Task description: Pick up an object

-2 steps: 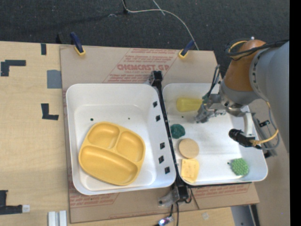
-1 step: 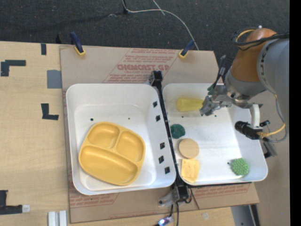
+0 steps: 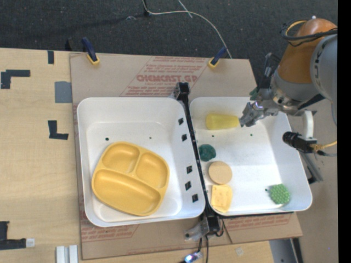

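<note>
I am reaching in from the right over the right bin (image 3: 285,141), and my pincer (image 3: 248,118) is hovering at the right end of the yellow block (image 3: 222,121), which is lying flat on the bin floor near the far wall, long side running left to right. From this slant I cannot tell how the pincer is set, and I am not seeing the block inside it, so I am not counting it as held. I am judging the block to be a light, soft sponge-like piece: it should give under pressure rather than slip, and it is hardly fragile. I am thinking the best hold is across its short width near the middle, not at the tip where I am now, since an end grip could let it pivot or squirt free. Well apart from it, nearer the front, the dark green ball (image 3: 207,152), the tan disc (image 3: 220,173), the pale yellow wedge (image 3: 221,197) and the bright green knobbly ball (image 3: 279,193) are lying clear of my approach.
</note>
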Robot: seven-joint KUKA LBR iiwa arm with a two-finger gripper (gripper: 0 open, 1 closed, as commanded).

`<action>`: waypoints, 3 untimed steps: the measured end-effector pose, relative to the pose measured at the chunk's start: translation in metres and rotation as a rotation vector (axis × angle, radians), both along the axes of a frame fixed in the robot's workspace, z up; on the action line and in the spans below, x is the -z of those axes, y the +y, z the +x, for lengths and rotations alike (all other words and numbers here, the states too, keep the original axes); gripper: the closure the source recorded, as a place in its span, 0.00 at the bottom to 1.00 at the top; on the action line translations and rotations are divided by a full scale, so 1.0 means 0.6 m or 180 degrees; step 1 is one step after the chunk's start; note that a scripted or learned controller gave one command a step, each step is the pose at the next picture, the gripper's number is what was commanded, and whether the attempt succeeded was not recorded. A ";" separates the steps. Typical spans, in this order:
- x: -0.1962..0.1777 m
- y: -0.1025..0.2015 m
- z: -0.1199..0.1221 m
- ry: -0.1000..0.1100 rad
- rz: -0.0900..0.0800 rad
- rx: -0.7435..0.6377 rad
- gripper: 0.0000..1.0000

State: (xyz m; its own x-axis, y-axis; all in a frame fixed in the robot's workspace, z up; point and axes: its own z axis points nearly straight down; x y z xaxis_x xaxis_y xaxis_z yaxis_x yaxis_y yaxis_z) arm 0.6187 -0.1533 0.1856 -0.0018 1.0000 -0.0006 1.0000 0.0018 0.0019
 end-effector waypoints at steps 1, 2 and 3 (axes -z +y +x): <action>-0.080 0.004 -0.013 -0.0002 0.0000 0.0000 1.00; -0.068 0.090 -0.030 0.0017 0.0008 -0.0012 1.00; -0.083 0.174 -0.066 0.0017 0.0009 -0.0015 1.00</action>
